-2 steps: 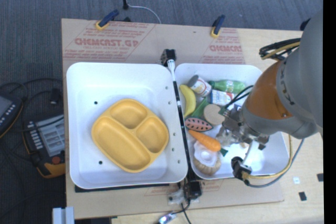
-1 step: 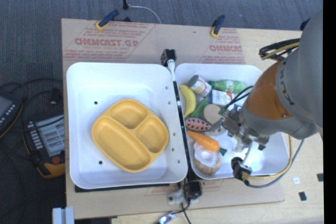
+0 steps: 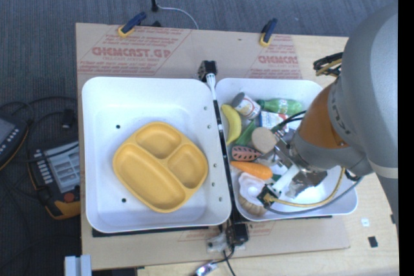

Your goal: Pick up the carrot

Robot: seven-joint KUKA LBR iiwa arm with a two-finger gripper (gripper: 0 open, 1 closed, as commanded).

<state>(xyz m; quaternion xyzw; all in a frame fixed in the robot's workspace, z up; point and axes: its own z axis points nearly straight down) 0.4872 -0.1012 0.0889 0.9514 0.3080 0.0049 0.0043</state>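
The orange carrot [image 3: 253, 170] lies flat in the right bin [image 3: 347, 203], near the bin's left wall and pointing left to right. The gripper [image 3: 285, 163] hangs low over the middle of the right bin, just to the right of the carrot's thick end. The arm's grey body and orange band cover most of that bin's right half. Nothing can be seen held by the gripper.
Around the carrot lie a yellow banana [image 3: 231, 122], a green bottle [image 3: 279, 105], a small can [image 3: 246, 104], a beige round item [image 3: 262, 138], a dark red patterned item [image 3: 244, 153] and a white item [image 3: 248, 189]. A yellow divided plate [image 3: 160, 166] sits in the left bin [image 3: 103, 100].
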